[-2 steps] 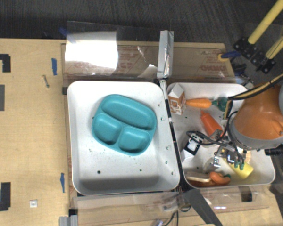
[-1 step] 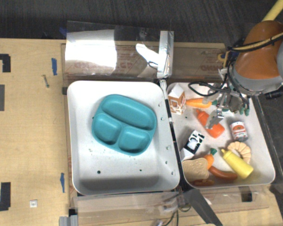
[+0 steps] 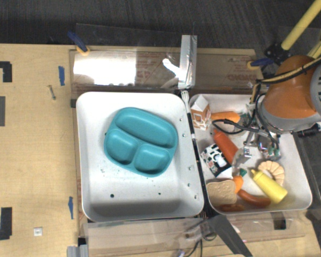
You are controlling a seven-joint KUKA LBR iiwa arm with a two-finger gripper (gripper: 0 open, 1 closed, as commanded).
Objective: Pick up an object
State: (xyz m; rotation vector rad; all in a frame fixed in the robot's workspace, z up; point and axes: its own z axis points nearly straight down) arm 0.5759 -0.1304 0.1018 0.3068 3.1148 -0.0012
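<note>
You get bright, even light from overhead, so shadows stay soft and short. Glare whitens the clear panel behind the left bin, and that bin's far rim nearly washes out. The teal tray reads crisp, with a mild sheen along its ridges. The arm at the right looks slightly soft. The dark floor along the top shows grain. Straight edges bow little toward the corners.
</note>
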